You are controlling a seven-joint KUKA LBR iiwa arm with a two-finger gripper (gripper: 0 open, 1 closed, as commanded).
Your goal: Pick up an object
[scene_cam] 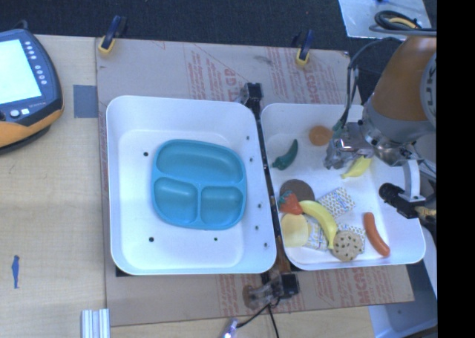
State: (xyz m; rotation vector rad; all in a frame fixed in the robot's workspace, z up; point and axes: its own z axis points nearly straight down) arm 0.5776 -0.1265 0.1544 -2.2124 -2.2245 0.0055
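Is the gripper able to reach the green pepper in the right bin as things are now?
Probably yes. The green pepper lies alone near the right bin's left wall, nothing on top of it, with bare floor between it and the gripper. The nearby wall may crowd one finger.

Arm (pixel 404 91) on the right side of the frame is a chunky rounded thing, orange up top and grey lower down. Thin black cables run down its left side. The gripper (pixel 340 152) end is shiny bare metal, kinda boxy with small bits.
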